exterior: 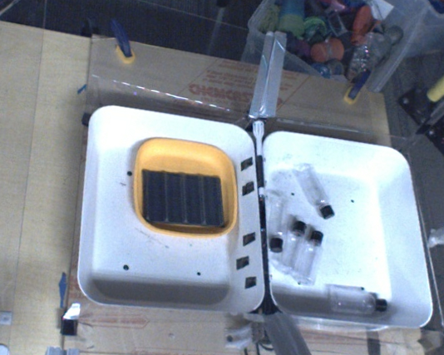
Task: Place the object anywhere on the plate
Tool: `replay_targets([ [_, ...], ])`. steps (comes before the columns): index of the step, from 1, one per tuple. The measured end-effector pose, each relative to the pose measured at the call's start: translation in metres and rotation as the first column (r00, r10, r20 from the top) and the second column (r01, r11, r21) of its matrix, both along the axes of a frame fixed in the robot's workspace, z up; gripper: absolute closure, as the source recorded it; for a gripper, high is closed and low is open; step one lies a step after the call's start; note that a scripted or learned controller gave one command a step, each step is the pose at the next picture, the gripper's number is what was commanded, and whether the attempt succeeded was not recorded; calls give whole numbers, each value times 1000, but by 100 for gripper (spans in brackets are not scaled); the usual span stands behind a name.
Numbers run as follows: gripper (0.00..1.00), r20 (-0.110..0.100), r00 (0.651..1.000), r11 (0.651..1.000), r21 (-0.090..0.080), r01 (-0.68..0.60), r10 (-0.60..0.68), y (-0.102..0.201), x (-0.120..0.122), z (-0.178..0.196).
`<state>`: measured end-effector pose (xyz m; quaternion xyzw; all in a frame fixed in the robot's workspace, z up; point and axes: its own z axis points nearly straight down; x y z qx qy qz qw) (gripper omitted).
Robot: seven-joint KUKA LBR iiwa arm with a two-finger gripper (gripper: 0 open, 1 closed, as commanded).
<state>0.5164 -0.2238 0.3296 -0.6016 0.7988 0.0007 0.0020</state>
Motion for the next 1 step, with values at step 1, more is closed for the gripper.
replay_targets([
  [1,0,-1,1000,1000,0,6,-6,2,-29,5],
])
